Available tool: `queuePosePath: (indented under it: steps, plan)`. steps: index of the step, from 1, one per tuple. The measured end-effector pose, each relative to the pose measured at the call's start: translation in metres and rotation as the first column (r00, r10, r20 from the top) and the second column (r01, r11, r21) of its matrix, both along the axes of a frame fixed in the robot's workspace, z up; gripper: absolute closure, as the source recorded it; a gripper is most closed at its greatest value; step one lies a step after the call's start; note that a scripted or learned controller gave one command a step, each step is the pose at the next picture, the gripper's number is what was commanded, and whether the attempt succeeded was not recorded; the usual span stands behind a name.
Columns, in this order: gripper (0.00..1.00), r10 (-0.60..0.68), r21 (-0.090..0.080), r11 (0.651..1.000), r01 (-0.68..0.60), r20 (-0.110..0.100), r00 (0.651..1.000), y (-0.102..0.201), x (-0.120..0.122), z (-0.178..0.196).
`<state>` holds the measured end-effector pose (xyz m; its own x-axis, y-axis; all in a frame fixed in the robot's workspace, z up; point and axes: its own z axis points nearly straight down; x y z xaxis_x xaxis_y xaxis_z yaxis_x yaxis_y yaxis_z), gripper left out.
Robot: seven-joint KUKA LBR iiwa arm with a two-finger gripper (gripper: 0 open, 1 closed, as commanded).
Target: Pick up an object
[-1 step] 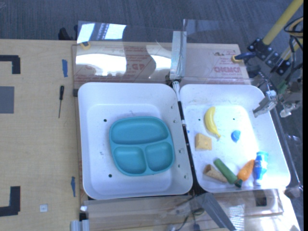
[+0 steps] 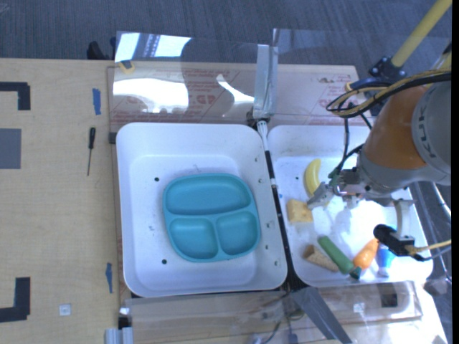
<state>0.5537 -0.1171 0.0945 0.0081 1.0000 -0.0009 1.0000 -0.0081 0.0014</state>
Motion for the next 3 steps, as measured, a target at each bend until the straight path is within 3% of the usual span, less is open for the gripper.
queuePosePath:
  steps: [1, 2, 3]
  plan:
    - [0.0, 0.018, -0.001, 1.0, -0.018, 0.004, 1.0, 0.006, 0.052, -0.008]
    - [1.0, 0.017, -0.001, 1.0, -0.017, 0.006, 1.0, 0.005, 0.052, 0.002]
    - [1.0, 0.066, 0.003, 0.998, -0.066, 0.004, 0.998, 0.086, 0.066, 0.092]
